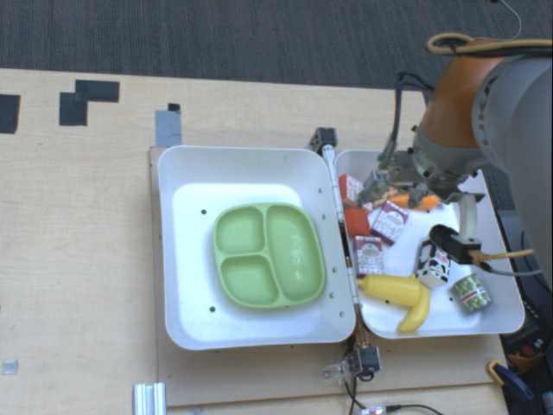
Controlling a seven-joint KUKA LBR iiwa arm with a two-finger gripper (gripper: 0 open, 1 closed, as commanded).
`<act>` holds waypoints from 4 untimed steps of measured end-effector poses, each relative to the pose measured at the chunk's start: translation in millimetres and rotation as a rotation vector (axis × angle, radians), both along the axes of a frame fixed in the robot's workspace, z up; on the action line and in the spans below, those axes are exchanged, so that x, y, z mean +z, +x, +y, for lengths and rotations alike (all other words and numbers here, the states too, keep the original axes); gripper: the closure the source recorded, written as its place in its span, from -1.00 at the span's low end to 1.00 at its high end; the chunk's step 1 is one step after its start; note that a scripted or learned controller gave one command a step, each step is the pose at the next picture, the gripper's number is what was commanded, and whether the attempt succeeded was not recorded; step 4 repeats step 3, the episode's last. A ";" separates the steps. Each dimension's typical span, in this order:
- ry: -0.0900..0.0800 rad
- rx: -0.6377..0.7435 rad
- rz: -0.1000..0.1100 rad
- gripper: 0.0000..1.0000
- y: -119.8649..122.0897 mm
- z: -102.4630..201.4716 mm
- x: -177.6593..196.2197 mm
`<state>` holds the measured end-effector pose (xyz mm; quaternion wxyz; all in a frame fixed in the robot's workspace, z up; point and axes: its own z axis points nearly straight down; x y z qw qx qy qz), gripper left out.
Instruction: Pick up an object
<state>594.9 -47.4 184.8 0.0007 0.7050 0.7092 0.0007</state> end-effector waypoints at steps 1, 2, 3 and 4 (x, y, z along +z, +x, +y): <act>0.000 -0.002 0.002 -1.00 2.7 -44.8 -75.0; -0.001 -0.004 -0.004 -1.00 -38.9 -37.9 -98.4; -0.001 0.001 -0.008 1.00 -37.1 -37.2 -86.9; -0.001 0.001 -0.008 1.00 -37.1 -37.2 -86.9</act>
